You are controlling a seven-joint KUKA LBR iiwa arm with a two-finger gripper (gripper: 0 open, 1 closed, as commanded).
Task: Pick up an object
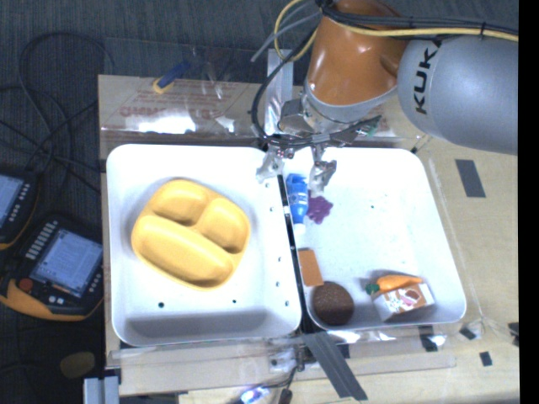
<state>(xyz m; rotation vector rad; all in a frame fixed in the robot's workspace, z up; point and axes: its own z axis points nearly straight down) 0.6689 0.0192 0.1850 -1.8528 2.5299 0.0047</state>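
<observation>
Blue object (296, 194), small, elongated, lies in right bin (396, 225) against its left wall, near the far end. Long axis runs roughly near-to-far in camera view, along the divider between the 2 bins. Pincer (295, 168) hangs directly above its far end, fingers spread, 1 on each side, across the short axis; nothing pinched yet. Purple piece (320, 209) touches the blue object's right side. Judgement: straight descent needed; right finger may catch the purple piece.
</observation>
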